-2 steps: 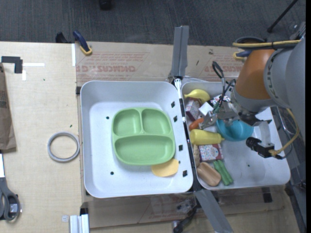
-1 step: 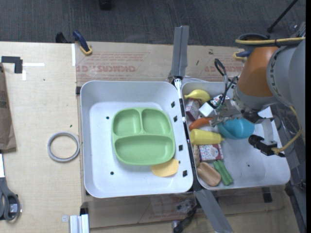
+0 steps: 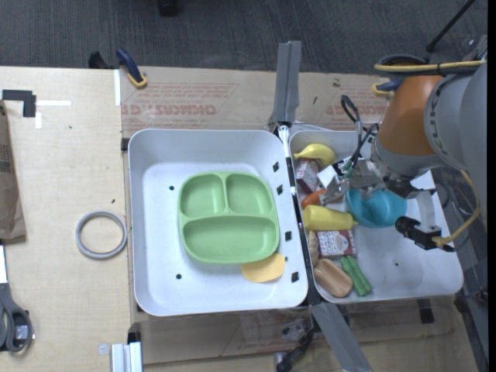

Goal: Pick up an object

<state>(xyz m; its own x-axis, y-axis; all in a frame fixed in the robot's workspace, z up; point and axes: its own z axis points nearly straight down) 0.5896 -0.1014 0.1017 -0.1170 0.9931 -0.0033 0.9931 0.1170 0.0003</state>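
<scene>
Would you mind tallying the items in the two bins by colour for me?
Green: 2, divided plate, long green piece
Yellow: 3
Blue: 1, cup
Tan: 1
Printed packets: 2
Total: 9

light: bright, even, overhead | shadows: soft, faint | glare: mild on white bins (image 3: 147, 231) | focus: slightly soft throughout

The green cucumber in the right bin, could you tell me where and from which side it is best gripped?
Probably across the middle of the green cucumber, from above. It lies flat and narrow on the right bin, its right flank free, though the brown bread roll crowds its left.
</scene>
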